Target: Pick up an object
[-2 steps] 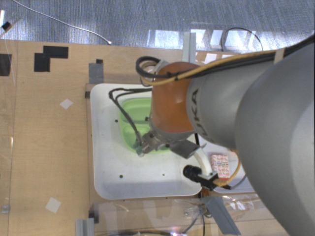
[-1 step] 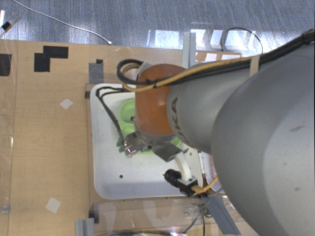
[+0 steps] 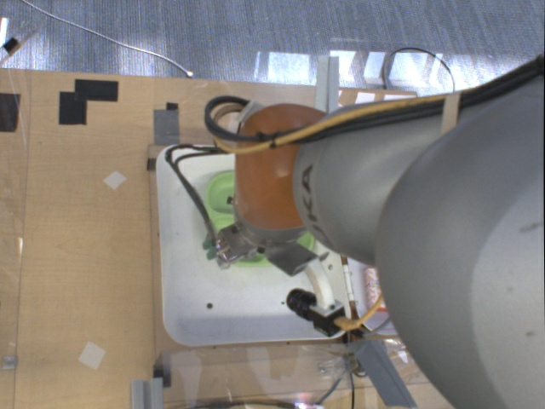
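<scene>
Just one green object point(image 3: 223, 196) visible.

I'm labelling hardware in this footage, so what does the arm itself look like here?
The arm is a thick, rounded grey tube with dark lettering on its shell. A glossy orange band wraps it above the wrist. A yellow cable runs along it, and black cables loop beside the band.
</scene>
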### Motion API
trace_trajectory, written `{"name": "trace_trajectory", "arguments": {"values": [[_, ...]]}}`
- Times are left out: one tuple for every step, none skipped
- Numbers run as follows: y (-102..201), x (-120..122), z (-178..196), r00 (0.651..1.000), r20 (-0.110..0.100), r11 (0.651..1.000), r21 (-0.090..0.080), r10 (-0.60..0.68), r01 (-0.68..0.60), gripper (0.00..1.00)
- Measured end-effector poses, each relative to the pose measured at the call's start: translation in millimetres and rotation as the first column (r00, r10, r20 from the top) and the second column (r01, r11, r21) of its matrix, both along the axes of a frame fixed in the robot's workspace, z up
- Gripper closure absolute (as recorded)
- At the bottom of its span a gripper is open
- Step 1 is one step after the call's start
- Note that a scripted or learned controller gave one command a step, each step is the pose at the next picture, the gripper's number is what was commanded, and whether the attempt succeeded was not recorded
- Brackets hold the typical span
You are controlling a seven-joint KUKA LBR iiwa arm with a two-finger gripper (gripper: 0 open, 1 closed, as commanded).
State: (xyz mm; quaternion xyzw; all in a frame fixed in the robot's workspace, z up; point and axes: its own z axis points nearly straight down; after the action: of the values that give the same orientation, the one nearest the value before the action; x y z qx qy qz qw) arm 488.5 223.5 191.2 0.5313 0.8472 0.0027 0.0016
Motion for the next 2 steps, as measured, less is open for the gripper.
{"name": "trace_trajectory", "arguments": {"values": [[0.5,1.3,10.7,1.000,0.003,1.000,0.001,0.007,-0.007,1.00],[-6.8,-1.4,22.8,0.911,-0.005,0.911,-0.002,-0.413,0.413,1.00]]}}
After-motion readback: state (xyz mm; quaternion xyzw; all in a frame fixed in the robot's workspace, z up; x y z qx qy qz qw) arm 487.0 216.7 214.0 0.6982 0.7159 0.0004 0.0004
